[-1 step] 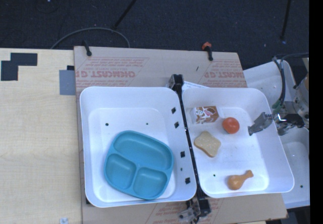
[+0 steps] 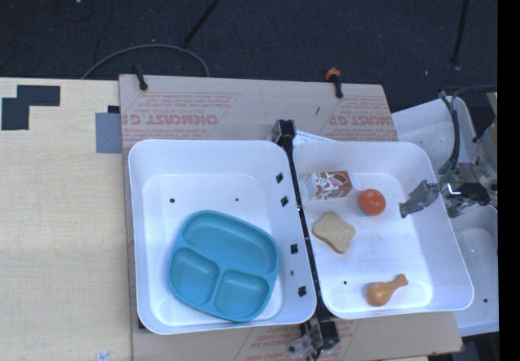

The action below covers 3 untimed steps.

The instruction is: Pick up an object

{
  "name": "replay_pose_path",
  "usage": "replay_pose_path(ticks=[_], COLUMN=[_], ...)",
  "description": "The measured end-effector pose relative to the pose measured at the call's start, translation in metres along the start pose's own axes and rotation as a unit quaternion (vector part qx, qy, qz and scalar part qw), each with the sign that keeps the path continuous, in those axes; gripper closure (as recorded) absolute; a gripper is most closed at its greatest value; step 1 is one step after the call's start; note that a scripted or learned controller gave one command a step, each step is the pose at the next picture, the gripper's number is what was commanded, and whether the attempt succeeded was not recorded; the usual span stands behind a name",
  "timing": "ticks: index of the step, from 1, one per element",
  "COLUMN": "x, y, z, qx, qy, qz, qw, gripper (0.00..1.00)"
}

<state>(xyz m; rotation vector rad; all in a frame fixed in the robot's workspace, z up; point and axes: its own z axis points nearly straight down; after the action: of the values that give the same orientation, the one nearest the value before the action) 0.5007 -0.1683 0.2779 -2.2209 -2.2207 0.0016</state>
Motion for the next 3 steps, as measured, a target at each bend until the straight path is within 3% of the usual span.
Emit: replay_pose_path(ticks=[1,3], x=[-0.005,-0.006], y=[0.008,-0.004], z=[0.054,0.169], qx=[0.003,0.003], qy=[0.001,0.002], qz=[0.0,0.0], qw=[1.0,1.0], gripper=[0.0,0.0])
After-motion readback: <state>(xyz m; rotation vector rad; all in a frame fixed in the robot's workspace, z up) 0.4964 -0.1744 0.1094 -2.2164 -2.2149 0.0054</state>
